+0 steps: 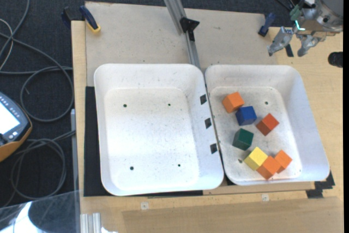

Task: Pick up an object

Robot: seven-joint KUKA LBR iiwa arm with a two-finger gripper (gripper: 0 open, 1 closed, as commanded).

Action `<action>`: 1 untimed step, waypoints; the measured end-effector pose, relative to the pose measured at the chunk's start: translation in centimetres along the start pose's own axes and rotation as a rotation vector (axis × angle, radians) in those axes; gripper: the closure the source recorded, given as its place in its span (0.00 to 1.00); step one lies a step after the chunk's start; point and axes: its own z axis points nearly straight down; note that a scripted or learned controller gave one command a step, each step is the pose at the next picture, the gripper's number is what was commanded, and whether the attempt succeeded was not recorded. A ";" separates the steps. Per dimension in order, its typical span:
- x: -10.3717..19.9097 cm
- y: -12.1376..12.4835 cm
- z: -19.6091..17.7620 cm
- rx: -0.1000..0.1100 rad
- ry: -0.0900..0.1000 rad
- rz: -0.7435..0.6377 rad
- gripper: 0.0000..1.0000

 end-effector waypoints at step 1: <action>0.0 0.1 -0.3 -0.004 -0.002 -0.001 0.00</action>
